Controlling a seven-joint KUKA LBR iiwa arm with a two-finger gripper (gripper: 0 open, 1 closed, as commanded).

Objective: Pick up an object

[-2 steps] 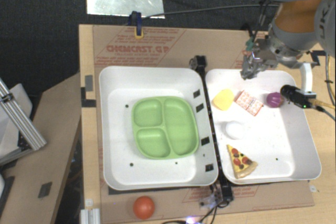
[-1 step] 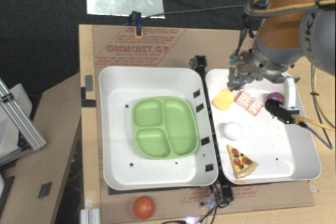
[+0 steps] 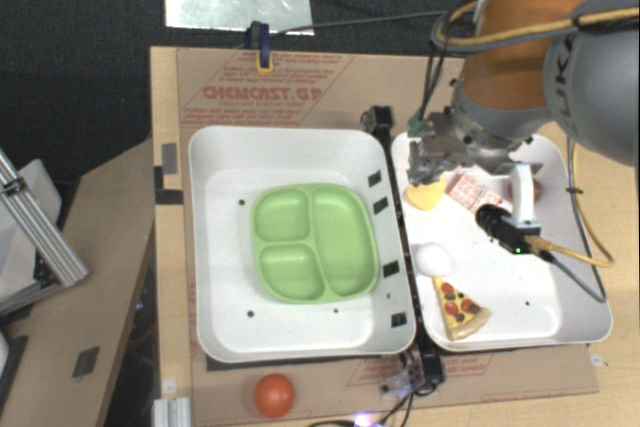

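The right bin (image 3: 560, 310) holds several small items. A yellow piece (image 3: 426, 198) lies near its left wall at the back. My gripper (image 3: 424, 171) hangs right over that yellow piece, at its far edge. Whether it touches the piece cannot be seen. A pink and white packet (image 3: 468, 187) lies just right of the yellow piece. A white rounded object (image 3: 433, 260) sits nearer the front by the left wall, and a toy pizza slice (image 3: 461, 307) lies at the front. A white tube (image 3: 522, 192) stands further right, partly behind the arm.
The left bin (image 3: 215, 215) holds a green divided plate (image 3: 313, 242). A black part with a yellow cable (image 3: 508, 229) hangs from the arm over the right bin's middle. An orange ball (image 3: 273, 395) lies on the bench before the left bin. A metal frame (image 3: 40, 235) stands at the left.
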